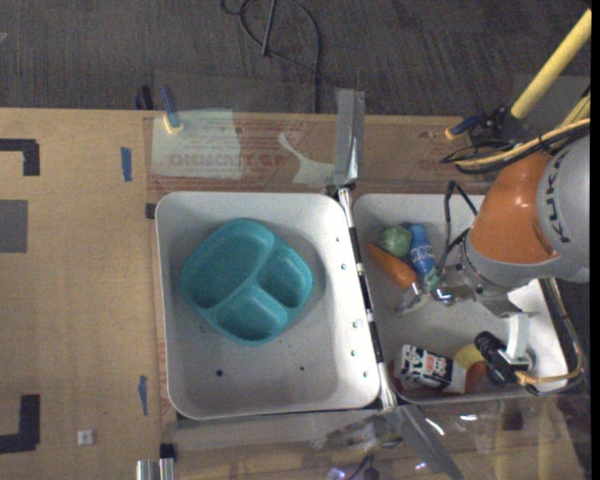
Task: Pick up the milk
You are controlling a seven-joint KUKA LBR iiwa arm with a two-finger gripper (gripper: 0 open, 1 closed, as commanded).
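1. Covering the right bin's (442, 333) view-right side, the grey-and-orange arm (520, 230) hides part of its floor.
2. Gripper (424, 298) hangs near the carrot (394, 267), apart from the milk (427, 366); spread or pressed together, I cannot tell (small, blurred).
3. Milk lies on its side by that bin's front wall: white carton, dark print, perhaps cow patches, just beside a yellow-and-red item (469, 360).

Robotics lab — cardboard bench (75, 281) w/ tape marks (126, 164), bins (281, 366) (cables (281, 28) loose).
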